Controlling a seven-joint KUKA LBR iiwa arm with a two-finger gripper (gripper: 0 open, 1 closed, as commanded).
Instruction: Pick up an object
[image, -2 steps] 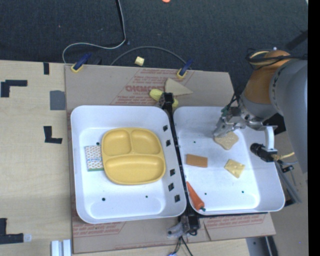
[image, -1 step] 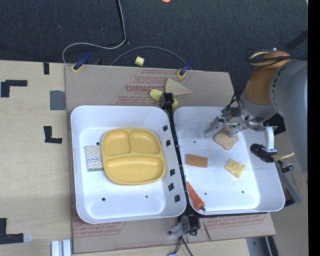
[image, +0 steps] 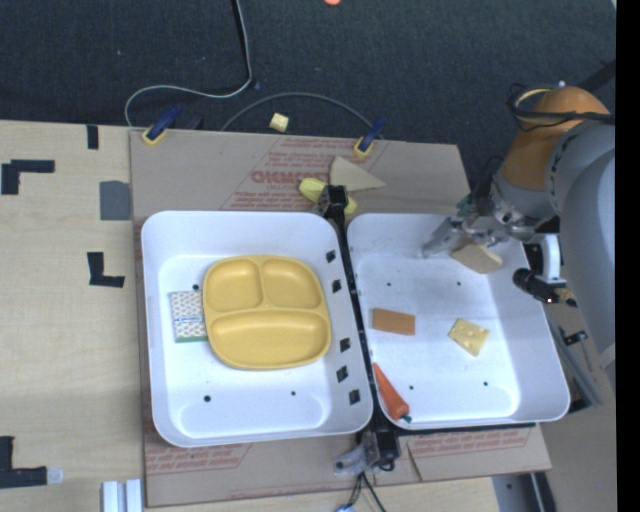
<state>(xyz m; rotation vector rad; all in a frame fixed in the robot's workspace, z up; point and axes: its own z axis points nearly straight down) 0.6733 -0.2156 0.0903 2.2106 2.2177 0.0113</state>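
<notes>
The right bin (image: 520, 395) holds a flat brown piece (image: 393, 321), a pale yellow wedge (image: 469, 336) and an orange carrot (image: 392, 392) lying against its left wall. A tan block (image: 479, 258) sits near the bin's far right corner. My gripper (image: 462, 236) hangs over that corner, right at the tan block and partly covering it. Whether it touches the block I cannot tell. The grey arm with its orange band (image: 548, 110) reaches in from the right.
The left bin (image: 250, 415) carries a yellow divided plate (image: 267, 310) with a small patterned card (image: 186, 315) beside its left edge. A yellow object (image: 314, 187) and a tan wedge (image: 357, 176) lie on the cardboard behind the bins. Cables run along the back.
</notes>
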